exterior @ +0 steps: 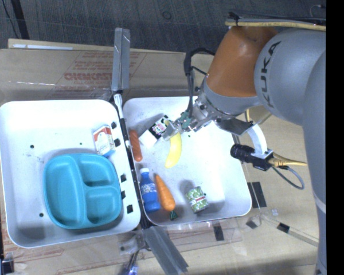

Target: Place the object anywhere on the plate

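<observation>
The banana (pixel 173 149) hangs in the right bin (pixel 235 176), seemingly pinched at its top by the gripper (pixel 176 132), and could be dropped short of the plate (pixel 80 191) if so thinly held.

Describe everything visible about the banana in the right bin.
The banana is yellow, smooth and gently curved, plastic-looking like a toy. It points up and down the picture in the middle of the right bin, its lower tip toward the carrot. Its upper end sits right under the pincer; whether the pincer grips it cannot be told. Nothing else touches it.
</observation>
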`<state>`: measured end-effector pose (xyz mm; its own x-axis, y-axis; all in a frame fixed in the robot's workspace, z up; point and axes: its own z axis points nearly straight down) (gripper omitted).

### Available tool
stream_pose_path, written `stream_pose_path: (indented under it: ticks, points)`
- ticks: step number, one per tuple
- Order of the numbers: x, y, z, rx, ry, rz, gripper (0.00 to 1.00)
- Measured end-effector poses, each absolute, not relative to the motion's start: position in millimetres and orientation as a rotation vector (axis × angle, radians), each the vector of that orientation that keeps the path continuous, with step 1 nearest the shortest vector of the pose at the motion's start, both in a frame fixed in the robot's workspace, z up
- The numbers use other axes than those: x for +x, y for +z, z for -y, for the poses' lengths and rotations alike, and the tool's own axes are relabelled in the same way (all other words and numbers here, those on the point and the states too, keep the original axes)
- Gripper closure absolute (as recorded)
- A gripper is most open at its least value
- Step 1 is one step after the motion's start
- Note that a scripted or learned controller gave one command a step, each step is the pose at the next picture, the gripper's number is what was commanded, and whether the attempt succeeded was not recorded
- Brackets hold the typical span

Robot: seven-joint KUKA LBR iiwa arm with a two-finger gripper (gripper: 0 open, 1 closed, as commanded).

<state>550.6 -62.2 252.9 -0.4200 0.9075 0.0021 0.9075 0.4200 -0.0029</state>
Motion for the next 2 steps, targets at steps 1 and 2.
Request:
stream_pose_path:
  ticks: [1, 2]
  points:
    - [530.8, 190.4, -51.0, -1.752, 0.004, 2.603, 1.0]
    - [530.8, 190.5, -50.6, -1.753, 0.005, 2.603, 0.0]
